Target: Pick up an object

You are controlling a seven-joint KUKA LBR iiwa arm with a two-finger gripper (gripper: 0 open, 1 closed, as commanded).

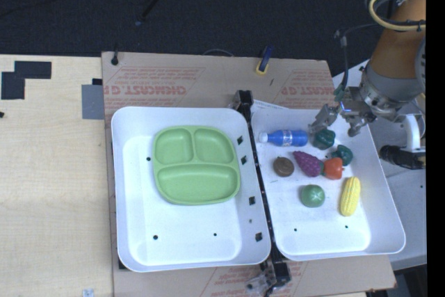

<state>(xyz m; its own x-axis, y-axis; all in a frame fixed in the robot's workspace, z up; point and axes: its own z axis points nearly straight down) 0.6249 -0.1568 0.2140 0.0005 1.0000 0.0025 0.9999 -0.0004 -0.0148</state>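
Dark green toy [323, 139], likely a small vegetable though too blurred to name, sitting in the right bin [389, 236] toward its 1 o'clock corner, just beside the blue bottle [286, 138]. Directly above it, hovering at the bin's far edge: end effector [341, 120], fingers spread apart, gripping nothing. From the end effector, green toy lying at roughly 7 o'clock and very near, so judged the likeliest target of the coming descent. Bottle's long axis running 9 to 3 o'clock, cap end pointing at 9. Crowded neighbourhood: second dark green piece [342, 154] at 4 o'clock from the first, red tomato-like piece [333, 167] just below that, purple piece [307, 163] and brown piece [282, 166] toward 8 o'clock. Farther off, round green fruit [312, 195] and yellow corn cob [350, 195], cob standing 12 to 6. Left bin [132, 233] carrying a green divided tray [196, 165]. Risk judged: fingers catching the bottle's base instead of the toy.
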